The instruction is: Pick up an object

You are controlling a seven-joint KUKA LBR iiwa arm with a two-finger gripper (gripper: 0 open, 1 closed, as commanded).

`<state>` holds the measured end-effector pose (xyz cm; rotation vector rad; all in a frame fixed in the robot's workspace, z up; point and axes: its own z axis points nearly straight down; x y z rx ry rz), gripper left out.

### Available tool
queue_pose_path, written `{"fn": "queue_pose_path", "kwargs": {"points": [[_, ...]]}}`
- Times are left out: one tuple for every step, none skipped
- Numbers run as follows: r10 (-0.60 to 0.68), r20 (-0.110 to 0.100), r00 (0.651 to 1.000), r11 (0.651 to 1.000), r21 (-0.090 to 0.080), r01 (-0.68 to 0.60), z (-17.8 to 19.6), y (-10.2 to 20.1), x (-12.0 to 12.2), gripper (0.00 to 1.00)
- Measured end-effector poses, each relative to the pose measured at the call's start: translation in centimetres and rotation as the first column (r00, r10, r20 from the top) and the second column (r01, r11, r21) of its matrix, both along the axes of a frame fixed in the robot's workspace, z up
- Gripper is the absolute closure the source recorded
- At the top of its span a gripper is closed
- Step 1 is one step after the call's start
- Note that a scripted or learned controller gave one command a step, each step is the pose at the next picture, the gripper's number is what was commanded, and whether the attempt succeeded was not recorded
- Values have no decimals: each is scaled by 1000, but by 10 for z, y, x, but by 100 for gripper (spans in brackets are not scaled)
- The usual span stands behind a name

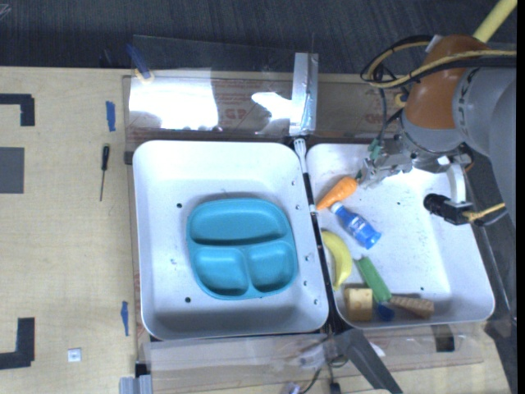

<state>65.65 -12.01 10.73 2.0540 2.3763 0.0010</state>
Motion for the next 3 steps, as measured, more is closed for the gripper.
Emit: {"fn": "queue_pose_path", "kwargs": {"points": [[0,-1,1000,1000,0,0,-1,0,0,0],[-103,4,995,995,0,103,-20,13,-38,0],[20,4,1000,1000,-1,-20,-20,26,-57,0]]}}
